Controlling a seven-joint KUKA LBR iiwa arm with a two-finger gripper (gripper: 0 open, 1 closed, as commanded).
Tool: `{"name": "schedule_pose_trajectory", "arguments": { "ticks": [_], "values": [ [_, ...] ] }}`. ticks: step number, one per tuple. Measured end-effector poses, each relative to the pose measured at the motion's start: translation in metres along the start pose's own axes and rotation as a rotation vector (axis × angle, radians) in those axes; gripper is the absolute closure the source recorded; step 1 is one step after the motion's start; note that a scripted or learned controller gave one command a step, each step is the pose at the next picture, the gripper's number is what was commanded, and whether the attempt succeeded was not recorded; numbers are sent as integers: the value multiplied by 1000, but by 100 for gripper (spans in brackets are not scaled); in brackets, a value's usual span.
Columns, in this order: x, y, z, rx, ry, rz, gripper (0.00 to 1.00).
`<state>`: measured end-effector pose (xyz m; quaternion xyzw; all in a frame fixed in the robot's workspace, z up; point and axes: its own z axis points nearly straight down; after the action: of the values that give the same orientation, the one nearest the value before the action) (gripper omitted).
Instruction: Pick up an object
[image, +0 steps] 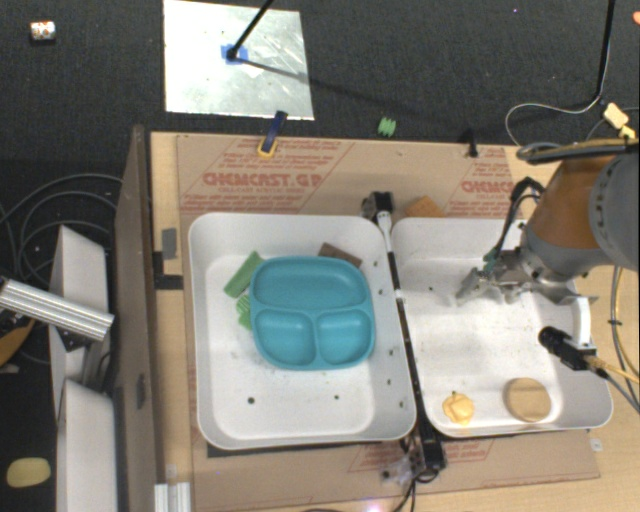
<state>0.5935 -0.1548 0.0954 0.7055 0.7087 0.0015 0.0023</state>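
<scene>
My gripper (489, 286) hangs over the upper middle of the right bin (440, 340), open, with nothing between its fingers. Two loose objects lie near that bin's front edge, well below the gripper: a small yellow lump (458, 407) and a round tan piece (527, 398). In the left bin (215, 330) a blue divided tray (310, 311) lies on a green item (241, 274) that pokes out at its left, and a brown block (340, 254) shows at its top right.
The ridge (397, 320) where the two bins meet runs between them. A black part of the arm (565, 348) reaches over the right bin's right side. Cables and a metal bar (55, 310) lie off the bench to the left.
</scene>
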Motion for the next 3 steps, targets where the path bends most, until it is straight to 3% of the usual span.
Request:
{"name": "schedule_pose_trajectory", "arguments": {
  "ticks": [1, 2, 3],
  "values": [
    [0, 1, -11, -4, 0, -1, 100],
    [0, 2, -22, -6, 0, -2, 100],
    [0, 2, -21, -6, 0, -2, 0]
  ]
}}
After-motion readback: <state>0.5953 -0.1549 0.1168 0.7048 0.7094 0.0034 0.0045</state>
